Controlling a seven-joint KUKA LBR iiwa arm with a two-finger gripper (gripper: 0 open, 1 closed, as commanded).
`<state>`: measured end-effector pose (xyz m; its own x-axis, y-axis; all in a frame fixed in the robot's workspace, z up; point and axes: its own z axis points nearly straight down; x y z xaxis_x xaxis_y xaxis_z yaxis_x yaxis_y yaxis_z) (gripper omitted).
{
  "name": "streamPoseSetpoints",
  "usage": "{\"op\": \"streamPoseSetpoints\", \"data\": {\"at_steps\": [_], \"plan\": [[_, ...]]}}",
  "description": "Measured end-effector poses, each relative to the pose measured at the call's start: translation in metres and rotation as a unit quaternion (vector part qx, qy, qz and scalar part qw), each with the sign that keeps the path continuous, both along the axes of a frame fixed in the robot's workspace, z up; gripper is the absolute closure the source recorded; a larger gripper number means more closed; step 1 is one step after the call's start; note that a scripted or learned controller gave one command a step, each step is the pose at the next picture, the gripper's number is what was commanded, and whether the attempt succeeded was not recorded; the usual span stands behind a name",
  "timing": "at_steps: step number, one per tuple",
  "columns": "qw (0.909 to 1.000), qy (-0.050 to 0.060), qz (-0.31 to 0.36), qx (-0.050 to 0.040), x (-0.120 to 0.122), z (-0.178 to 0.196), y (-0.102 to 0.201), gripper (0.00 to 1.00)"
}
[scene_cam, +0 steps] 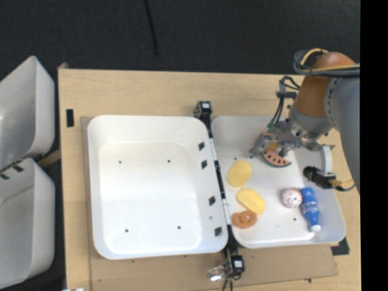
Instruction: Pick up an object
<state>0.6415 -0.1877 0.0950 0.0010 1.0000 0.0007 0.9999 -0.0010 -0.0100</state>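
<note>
Six small things lie in our right bin [339, 232]; our hand [271, 148] hangs spread wide over the watermelon slice [276, 159].

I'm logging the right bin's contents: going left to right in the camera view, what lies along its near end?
Orange ring-shaped piece → lower yellow piece → pinkish-white ball → blue bottle.

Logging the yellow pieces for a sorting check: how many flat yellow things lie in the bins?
2, both in the right bin: one yellow piece near the divider, the other yellow piece just below it, beside the orange ring.
</note>
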Motion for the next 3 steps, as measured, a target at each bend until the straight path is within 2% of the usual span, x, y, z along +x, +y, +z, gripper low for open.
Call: {"op": "streamPoseSetpoints", "data": {"at_steps": [1,2,3], "plan": [[1.0000,-0.002,0.003,-0.0010,0.048,0.006,0.052,0.00],[1.0000,-0.004,0.002,-0.0021,0.047,0.017,0.048,1.00],[0.9999,-0.016,0.002,-0.0028,0.049,0.272,0.059,1.00]]}}
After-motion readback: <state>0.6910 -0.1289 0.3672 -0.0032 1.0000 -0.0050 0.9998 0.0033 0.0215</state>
